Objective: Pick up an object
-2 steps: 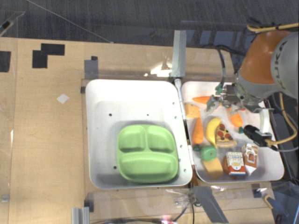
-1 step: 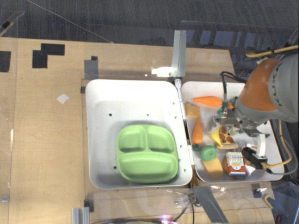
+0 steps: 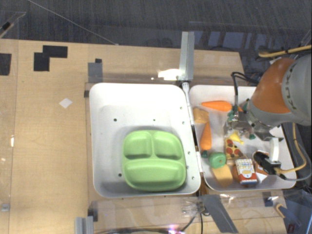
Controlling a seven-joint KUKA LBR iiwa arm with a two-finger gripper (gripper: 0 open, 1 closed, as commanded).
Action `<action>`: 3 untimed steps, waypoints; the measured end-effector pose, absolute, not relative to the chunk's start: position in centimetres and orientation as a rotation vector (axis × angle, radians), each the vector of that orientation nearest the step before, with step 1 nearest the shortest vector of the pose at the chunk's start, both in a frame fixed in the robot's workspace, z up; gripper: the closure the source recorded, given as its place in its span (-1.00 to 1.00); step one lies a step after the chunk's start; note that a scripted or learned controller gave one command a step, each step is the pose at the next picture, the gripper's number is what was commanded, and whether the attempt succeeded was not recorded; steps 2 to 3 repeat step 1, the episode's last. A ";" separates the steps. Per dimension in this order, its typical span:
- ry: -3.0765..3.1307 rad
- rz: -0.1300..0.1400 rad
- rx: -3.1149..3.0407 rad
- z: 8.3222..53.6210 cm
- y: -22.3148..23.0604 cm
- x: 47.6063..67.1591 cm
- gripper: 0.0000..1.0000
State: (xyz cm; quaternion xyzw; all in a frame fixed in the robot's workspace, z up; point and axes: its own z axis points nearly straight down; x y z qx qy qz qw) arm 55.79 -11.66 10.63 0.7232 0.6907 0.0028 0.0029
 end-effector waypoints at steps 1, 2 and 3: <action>1.840 0.005 2.543 25.3 -12.5 56.3 1.00; 1.840 0.005 2.543 25.3 -12.5 56.3 1.00; 1.840 0.005 2.543 25.3 -12.5 56.3 1.00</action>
